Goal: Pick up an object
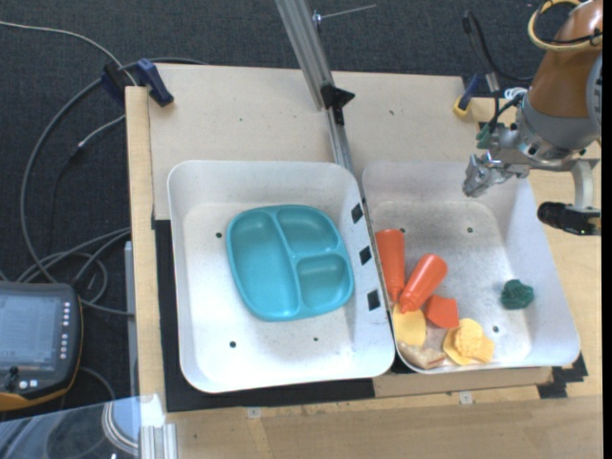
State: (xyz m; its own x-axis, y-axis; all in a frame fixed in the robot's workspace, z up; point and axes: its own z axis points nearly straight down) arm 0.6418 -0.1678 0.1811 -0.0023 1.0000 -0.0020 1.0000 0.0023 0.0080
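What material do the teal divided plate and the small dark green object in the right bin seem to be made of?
The teal divided plate looks like moulded plastic: even colour, smooth rounded compartments, soft sheen. The dark green object looks soft or rubbery, matte with a lumpy outline, but it is too small to be sure.

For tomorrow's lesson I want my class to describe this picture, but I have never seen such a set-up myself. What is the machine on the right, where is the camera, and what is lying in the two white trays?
The camera hangs above a bench and looks down at a slant. The machine at the right is a robot arm, grey and orange, ending in a claw that hangs over the far edge of the right tray. Nothing shows between its fingers. The left tray holds a blue divided plate. The right tray holds toy food piled near its front left corner: two orange carrots, yellow pieces, and, apart from them, a small green lump. The arm's job is to pick one up; it has not done so yet.
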